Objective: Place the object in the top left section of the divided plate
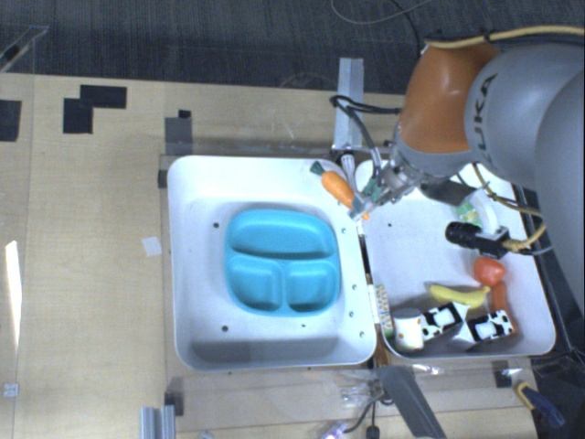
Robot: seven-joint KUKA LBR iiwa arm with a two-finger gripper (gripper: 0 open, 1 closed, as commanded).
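Claw (368,198) pinching small orange plastic carrot (337,187), hanging over the divider between the two white bins. Step in hand: carry. Next: shift left over the blue divided plastic plate (280,262), stop above its top left section, lower, release.

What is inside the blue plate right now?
All three sections of the plate look bare. A carrot is near the left bin's top right corner, outside the plate.
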